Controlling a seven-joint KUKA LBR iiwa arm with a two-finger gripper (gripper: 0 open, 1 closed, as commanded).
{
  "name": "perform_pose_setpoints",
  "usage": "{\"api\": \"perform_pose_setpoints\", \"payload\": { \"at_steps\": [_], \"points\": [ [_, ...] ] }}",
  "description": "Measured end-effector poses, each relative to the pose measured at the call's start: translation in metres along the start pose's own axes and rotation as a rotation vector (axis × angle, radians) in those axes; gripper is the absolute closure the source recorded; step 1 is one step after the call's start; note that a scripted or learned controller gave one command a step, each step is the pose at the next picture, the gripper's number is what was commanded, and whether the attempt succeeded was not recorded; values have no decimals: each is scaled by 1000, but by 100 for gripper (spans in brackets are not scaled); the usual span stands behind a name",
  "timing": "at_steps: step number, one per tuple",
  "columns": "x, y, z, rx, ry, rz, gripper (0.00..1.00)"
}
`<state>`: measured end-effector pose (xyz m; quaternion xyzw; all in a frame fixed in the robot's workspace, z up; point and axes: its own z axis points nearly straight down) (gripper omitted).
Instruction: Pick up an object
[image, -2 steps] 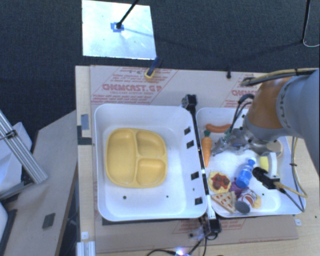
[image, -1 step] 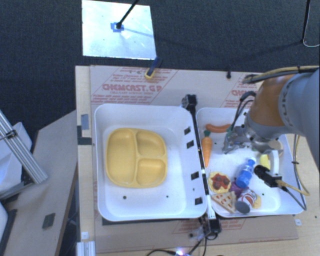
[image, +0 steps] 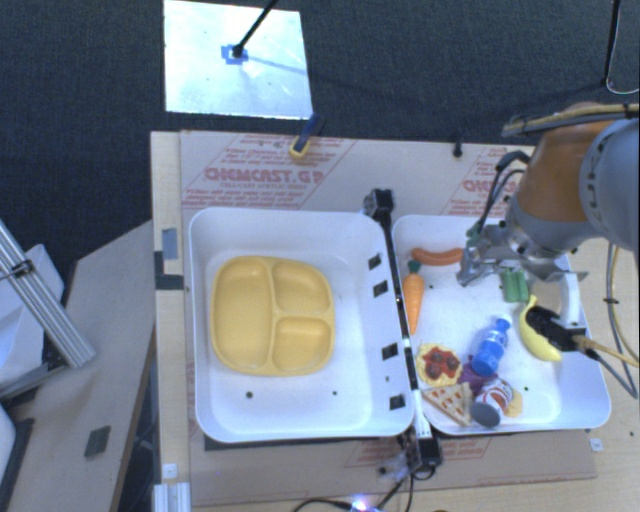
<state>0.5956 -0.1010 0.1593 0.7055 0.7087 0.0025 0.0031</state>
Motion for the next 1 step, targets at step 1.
{"api": "perform_pose_setpoints", "payload": {
  "at_steps": [1],
  "points": [
    [-4,-3,-45,4,0,1,100]
  ]
}}
